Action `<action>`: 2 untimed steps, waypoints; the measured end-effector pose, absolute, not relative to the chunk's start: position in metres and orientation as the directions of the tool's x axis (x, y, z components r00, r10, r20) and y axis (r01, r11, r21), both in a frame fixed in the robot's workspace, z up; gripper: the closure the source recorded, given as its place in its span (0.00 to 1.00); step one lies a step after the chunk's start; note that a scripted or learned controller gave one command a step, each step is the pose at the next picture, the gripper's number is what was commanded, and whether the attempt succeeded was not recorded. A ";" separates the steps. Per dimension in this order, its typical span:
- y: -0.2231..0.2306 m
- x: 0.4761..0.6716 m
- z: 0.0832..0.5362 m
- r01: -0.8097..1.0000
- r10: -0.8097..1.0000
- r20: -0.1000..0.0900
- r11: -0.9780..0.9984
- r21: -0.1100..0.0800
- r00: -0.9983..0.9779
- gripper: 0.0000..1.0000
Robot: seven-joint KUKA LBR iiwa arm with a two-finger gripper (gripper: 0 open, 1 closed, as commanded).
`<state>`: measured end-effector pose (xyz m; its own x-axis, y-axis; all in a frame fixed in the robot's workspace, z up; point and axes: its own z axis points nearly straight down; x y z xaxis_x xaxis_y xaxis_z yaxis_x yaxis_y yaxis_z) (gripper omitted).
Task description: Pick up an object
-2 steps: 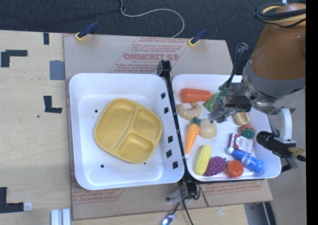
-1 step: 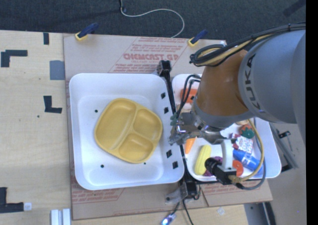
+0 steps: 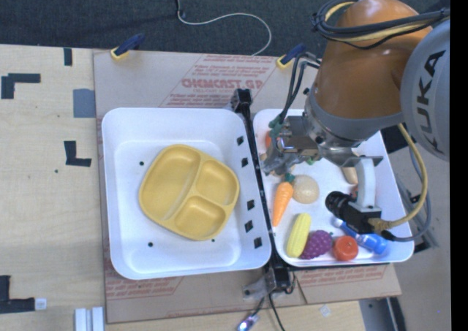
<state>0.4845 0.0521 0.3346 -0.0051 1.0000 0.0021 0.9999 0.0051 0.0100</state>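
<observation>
Judged from the pose, still in the reach-and-descend step: the grey-and-orange arm's two-finger gripper [image 3: 281, 158] low over the upper-left corner of the right white plastic bin [image 3: 391, 169], close against the dividing wall, nothing visibly lifted. Opening of the gripper impossible to tell, hidden under wrist hardware and cables; no object seen caught in it. Candidates lying just below and beside: an orange toy carrot [image 3: 281, 202], touching a pale cream rounded toy [image 3: 306, 190]; further down a yellow toy corn cob [image 3: 298, 234], a purple toy grape bunch [image 3: 317, 243], a red-orange toy tomato [image 3: 346, 248] and a blue toy piece [image 3: 373, 242]. Left white bin [image 3: 117, 176] bearing a yellow compartmented plastic plate [image 3: 189, 191], well apart. Next, probably: settle on one piece, likely the carrot or cream toy, lower squarely, close, lift clear.
</observation>
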 end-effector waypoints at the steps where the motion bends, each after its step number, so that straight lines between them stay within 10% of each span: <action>1: 0.062 0.484 0.457 1.000 1.000 0.003 0.004 0.014 -0.004 1.00; 2: 0.118 0.483 0.397 1.000 1.000 -0.001 0.006 -0.006 -0.006 1.00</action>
